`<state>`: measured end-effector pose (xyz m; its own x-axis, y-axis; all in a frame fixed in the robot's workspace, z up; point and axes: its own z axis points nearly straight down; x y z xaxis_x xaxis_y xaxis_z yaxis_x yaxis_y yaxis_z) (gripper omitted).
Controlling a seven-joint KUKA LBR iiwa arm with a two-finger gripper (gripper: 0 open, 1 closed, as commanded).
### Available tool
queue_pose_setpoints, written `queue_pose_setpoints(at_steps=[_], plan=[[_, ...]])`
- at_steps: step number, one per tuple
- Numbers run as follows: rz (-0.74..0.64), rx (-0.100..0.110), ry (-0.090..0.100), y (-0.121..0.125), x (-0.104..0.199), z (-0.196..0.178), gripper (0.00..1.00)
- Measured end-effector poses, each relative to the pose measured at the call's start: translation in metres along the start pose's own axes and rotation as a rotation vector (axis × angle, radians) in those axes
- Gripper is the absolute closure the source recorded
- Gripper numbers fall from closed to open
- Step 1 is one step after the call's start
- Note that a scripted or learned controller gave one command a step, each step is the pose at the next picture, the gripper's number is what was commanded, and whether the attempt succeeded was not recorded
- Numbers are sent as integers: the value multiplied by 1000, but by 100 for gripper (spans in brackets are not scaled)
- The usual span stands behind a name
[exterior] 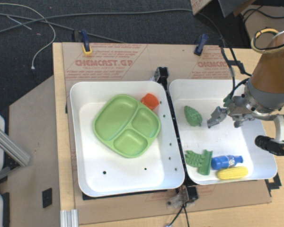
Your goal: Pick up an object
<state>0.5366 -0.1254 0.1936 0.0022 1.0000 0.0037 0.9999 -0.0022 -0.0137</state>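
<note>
My gripper (227, 121) hangs over the middle of the right bin (260, 148), open, with nothing between its fingers. A green leafy toy (193, 116) lies just left of the left fingertip (214, 121), apart from it. Along the bin's front edge lie a flat green toy (199, 160), a blue bottle (226, 161) and a yellow corn-like piece (233, 173). In the left bin (85, 145) a green divided plate (127, 125) lies tilted, with a small orange object (150, 100) at its far right corner.
The arm's grey body and orange band (272, 72) cover the right bin's far right part. A black clamp (161, 74) sits where the bins meet at the back. Blue clips (86, 45) hold the cardboard sheet underneath.
</note>
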Motion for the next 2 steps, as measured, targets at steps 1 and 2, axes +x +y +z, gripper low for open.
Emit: queue_pose_setpoints(at_steps=[1,2], plan=[[-3,-12,-2,3,0,-6,0],[-3,-6,0,2,11,51,0]])
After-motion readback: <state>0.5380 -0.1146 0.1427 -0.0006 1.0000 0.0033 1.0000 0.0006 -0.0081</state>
